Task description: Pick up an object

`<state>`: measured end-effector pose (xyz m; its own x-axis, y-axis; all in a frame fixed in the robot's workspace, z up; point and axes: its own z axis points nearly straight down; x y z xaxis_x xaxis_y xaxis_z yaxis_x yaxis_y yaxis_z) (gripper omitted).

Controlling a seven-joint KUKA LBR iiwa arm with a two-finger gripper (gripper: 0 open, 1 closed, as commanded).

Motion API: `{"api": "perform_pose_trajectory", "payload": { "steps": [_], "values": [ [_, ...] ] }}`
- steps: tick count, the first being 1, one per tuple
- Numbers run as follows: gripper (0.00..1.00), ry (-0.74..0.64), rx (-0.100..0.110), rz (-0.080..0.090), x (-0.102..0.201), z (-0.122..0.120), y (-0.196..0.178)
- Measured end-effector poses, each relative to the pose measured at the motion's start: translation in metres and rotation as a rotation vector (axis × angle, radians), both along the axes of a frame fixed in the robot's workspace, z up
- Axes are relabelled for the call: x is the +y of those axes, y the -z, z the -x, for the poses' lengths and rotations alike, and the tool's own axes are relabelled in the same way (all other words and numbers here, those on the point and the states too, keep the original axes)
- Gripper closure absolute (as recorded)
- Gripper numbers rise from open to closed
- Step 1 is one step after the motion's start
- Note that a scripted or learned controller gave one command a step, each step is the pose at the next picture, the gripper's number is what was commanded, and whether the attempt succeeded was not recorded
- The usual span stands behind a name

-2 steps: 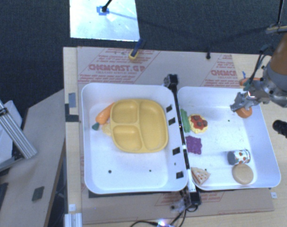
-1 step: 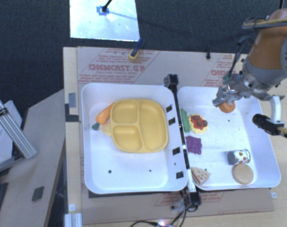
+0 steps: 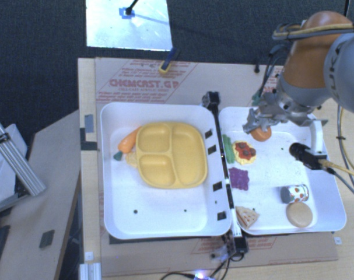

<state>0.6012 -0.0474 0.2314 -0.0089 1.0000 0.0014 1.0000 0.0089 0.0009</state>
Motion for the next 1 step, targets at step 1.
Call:
{"api": "perform_pose_trajectory", "payload": {
  "steps": [1],
  "values": [
    [1.0, 0.0, -0.001, 0.0, 0.0431, -0.0116, 0.0042]
  ]
}}
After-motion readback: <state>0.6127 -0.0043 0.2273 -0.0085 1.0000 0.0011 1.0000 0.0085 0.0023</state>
